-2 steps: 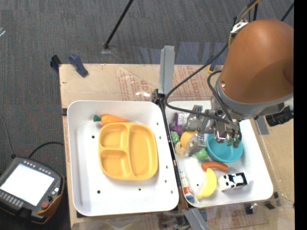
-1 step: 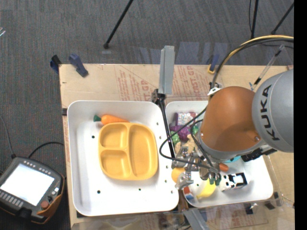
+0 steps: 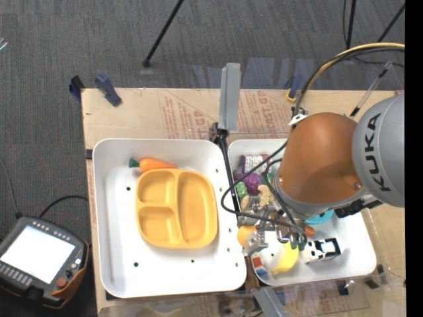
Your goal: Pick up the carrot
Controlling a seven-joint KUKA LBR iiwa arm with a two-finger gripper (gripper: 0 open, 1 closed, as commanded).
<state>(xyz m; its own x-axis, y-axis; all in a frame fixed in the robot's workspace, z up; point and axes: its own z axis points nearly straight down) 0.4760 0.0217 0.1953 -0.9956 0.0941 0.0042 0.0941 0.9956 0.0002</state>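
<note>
Orange plastic carrot [image 3: 157, 164] lay lengthwise left-right, far left of my gripper [image 3: 264, 233], whose finger state I couldn't tell.

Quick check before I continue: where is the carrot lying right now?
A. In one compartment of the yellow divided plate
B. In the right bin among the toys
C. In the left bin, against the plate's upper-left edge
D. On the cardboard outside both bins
C. The carrot lies on the floor of the left bin, along the upper-left edge of the yellow divided plate, while the gripper is over the right bin.
</note>
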